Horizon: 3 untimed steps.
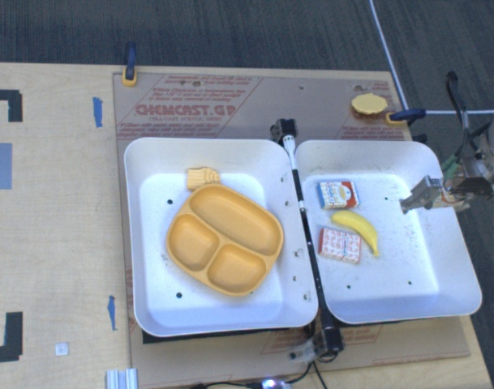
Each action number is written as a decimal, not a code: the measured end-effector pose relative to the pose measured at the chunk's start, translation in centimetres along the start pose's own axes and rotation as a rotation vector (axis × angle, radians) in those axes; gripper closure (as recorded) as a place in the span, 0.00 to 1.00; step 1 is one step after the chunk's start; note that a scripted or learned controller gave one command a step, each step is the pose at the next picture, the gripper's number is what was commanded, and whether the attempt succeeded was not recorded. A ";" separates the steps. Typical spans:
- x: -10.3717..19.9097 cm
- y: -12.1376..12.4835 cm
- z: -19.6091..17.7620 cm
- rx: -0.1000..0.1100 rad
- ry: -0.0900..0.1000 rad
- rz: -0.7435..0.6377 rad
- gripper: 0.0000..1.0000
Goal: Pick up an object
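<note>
Over the right bin's [466,254] far edge, the claw [417,198] apparently hangs empty.

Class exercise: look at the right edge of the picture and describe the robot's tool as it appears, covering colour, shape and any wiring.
The tool is small and metallic grey, a blocky body ending in short dark tips. Thin cables, one greenish, loop around the mount behind it. Finer detail is too small to tell.
</note>
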State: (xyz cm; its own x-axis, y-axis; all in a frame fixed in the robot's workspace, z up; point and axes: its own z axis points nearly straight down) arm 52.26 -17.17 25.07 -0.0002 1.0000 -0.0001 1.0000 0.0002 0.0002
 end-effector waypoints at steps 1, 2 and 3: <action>0.6 0.3 15.6 -0.002 -0.001 0.001 0.00; 6.5 1.1 16.5 -0.002 0.002 -0.001 0.00; 5.6 8.5 16.5 0.042 0.009 -0.008 0.00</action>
State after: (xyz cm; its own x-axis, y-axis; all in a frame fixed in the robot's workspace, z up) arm 60.79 -11.56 8.62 -0.0084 0.9999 0.0095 0.9991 0.0087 -0.0420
